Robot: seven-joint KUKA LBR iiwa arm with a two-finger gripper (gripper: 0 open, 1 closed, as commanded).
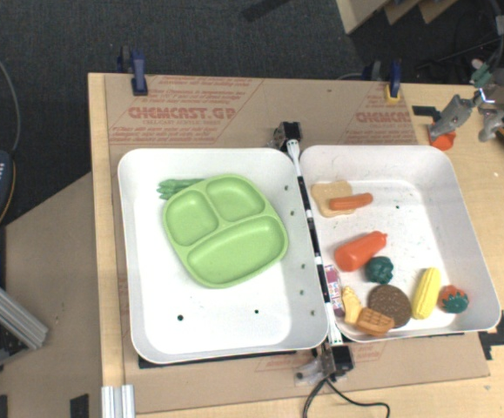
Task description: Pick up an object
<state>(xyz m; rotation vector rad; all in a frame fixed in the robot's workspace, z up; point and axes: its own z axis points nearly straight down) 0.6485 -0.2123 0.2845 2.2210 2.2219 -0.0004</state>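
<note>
My pick options all sit in the right bin [460,190], crowded toward its near edge. The red-orange pepper-like piece [359,251] lies near the bin's middle w/ bare white around most of it, so it looks like the easiest grab. Just beside it, toward the near side, is the dark green lump [379,270]. Farther back, the hot dog [343,199] lies alone against the divider side, also well apart from the rest.

The near-edge cluster is worse: brown round cookie [389,301] touching the waffle piece [374,322], w/ a yellow fries-like bit [351,302] pressed to the divider, then the corn [426,292] and small red-and-green item [453,299] by the right wall. Packed like that, my fingers would likely nudge neighbours or the wall.

The left bin [138,259] holds the green divided plate [225,228], tilted on its floor, w/ a green leafy bit [172,186] poking out at its far-left corner. Too broad for me, I'd judge.

My gripper [488,103] is parked at the far right, outside the bins, above the bench corner, holding nothing; open or shut I can't tell — it's small and cluttered there, and the orange blob [442,138] below it is prob. part of the rig.
</note>
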